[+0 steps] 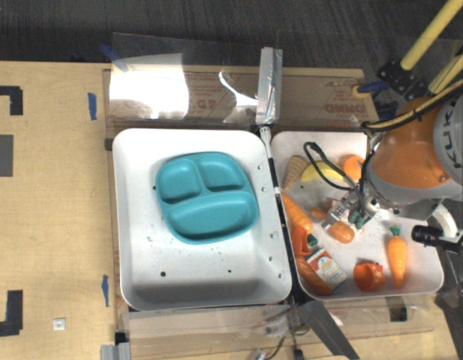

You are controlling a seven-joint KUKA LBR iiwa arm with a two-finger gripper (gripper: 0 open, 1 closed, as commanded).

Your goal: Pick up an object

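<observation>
Orange toy food lies under your tool, whose grip you cannot tell; nothing is lifted yet.

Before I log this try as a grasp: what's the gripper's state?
Gripper: low in the right bin among the toy food; whether it is open, shut or holding anything cannot be told.

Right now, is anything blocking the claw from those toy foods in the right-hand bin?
Nothing visible does. The gripper is already down among the toy foods in the right bin, right above a small orange piece.
</observation>
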